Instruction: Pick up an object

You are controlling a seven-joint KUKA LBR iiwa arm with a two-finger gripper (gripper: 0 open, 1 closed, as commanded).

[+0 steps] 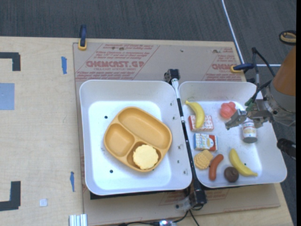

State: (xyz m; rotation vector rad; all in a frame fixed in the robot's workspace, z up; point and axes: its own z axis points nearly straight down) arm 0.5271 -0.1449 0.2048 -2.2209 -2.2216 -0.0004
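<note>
i see my claw over the right bin, just beside the small jar; i cannot tell how it is set. the jar stands upright just below-right of the claw, with the red toy up-left.

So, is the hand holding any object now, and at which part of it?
It cannot be told. The hand hangs over the right bin, near the small can and the red fruit, but no object shows between its tips.

Arm from right, gripper lowered
</note>
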